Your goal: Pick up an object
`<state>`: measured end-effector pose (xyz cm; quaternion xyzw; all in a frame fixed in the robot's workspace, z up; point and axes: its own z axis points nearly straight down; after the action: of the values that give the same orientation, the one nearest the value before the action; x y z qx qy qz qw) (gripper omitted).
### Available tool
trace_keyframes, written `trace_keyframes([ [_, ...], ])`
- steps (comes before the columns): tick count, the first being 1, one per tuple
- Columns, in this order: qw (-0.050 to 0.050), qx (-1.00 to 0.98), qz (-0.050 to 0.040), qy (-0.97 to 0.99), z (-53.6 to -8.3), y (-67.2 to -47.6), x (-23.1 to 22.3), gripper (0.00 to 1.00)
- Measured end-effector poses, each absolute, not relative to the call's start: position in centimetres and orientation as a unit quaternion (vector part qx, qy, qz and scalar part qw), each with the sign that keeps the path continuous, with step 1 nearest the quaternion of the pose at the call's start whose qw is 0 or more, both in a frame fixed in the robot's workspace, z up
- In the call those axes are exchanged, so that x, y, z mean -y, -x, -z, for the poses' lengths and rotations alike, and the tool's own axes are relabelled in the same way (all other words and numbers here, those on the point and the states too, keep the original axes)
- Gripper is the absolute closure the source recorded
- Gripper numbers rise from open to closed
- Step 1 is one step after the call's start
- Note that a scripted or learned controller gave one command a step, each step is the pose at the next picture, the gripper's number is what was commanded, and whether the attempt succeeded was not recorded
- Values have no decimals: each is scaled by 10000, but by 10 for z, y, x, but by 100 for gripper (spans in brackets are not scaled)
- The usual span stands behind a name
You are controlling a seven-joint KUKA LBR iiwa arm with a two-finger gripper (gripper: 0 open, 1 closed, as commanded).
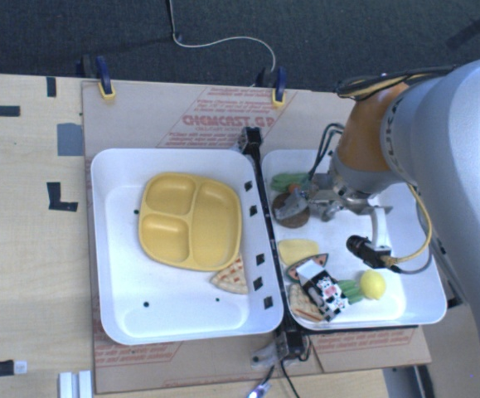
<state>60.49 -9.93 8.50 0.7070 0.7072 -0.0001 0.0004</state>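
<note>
Two bins: you have the left bin and the right bin side by side, split by a black divider
Left side: a yellow sectioned plate sits in it, with a pizza slice toy just beside the plate's lower edge
Right side: your pickable clutter is here, a brown round piece, a green piece, a pale yellow wedge, a black and white carton and a lemon
Arm: it reaches in from the right, orange band over the right bin's upper part
Claw: the gripper is down among the items, right by the brown round piece; you cannot tell how wide it stands or whether it has hold of anything, the metal parts blur into the piece
Progress: nothing shows lifted, every item looks to lie on a bin floor, so judge the pick as not yet done
Left to do: a firm hold and a lift clear of the bin
Likely target: the brown round piece, going by where the claw sits
Risk: the green piece lies close and could get nudged or pinched along
</note>
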Motion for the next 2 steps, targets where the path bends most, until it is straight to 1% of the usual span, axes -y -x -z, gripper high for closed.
trace_keyframes([
  [1,-107,-7065,80,-7076,-81,-656,96,0],
  [2,-142,-7051,120,-7088,-80,-661,96,0],
])
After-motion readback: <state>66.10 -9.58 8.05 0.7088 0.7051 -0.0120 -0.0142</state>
